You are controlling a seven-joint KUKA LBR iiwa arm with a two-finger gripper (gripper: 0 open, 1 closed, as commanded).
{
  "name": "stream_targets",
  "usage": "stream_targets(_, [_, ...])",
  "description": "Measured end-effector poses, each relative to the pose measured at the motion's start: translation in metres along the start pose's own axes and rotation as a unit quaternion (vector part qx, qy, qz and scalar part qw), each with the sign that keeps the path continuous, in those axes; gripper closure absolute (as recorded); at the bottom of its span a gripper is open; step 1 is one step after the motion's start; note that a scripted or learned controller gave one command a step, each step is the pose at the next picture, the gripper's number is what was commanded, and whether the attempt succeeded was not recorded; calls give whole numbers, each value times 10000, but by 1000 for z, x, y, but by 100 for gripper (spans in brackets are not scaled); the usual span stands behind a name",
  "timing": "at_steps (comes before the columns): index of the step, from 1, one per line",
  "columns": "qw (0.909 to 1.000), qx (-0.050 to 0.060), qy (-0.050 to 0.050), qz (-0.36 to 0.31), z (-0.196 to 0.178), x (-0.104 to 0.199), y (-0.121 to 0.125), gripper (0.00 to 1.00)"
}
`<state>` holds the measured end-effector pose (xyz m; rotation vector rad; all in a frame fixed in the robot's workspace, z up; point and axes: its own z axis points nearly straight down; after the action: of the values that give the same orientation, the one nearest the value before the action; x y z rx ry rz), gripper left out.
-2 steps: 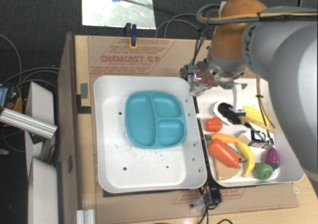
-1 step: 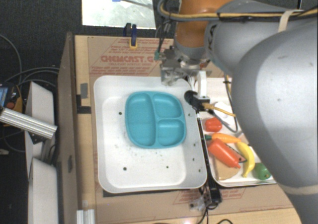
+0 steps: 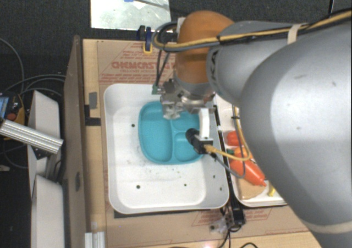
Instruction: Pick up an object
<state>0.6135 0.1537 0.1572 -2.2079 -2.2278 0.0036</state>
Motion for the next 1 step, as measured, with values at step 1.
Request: stream_targets(1, [10000,-71,15,-6,-62,64,33,100])
